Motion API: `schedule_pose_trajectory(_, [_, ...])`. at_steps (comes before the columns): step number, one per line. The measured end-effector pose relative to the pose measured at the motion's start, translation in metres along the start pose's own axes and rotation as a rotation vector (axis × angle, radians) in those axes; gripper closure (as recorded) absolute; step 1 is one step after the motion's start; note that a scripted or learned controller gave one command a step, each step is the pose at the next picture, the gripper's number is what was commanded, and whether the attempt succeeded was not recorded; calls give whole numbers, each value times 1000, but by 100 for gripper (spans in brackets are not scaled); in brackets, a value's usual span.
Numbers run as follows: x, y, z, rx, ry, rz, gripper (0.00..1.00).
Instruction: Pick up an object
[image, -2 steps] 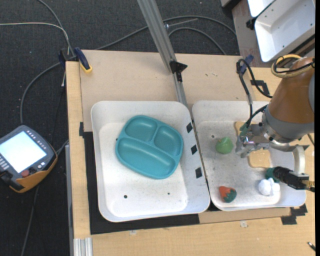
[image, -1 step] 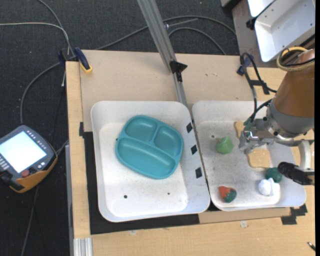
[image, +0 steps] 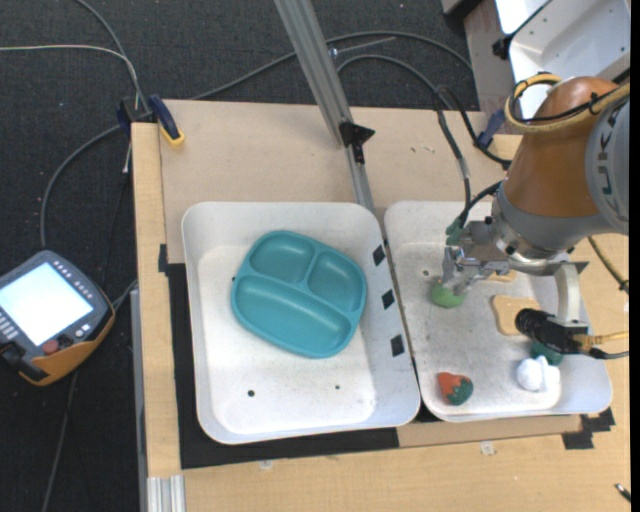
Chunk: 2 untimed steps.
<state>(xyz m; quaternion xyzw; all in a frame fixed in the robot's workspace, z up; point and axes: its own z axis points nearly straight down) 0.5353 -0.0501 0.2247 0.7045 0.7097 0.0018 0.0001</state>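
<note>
Camera view: the hand (image: 456, 275) hangs directly above the green object (image: 447, 295), touching it; its grip state is unclear.

I can read almost nothing from here. The one bit of lettering sits on the arm (image: 590, 150), up and to the right of the gripper (image: 455, 275): large dark letters on the grey casing beside the orange band, cut off by the frame edge, so I make out only a fragment that looks like "UK". The pendant (image: 45, 315), far to the left of the gripper, has a lit screen, but it is washed out white and I can read nothing on it. I see no legible labels, numbers or signs on the bins (image: 300, 225) or the things in them.
</note>
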Motion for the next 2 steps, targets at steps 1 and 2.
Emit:
schedule_pose_trajectory(1, [53, 20, -10, 0, 0, 0, 100])
schedule_pose_trajectory(2, [110, 39, -14, 0, 0, 0, 100])
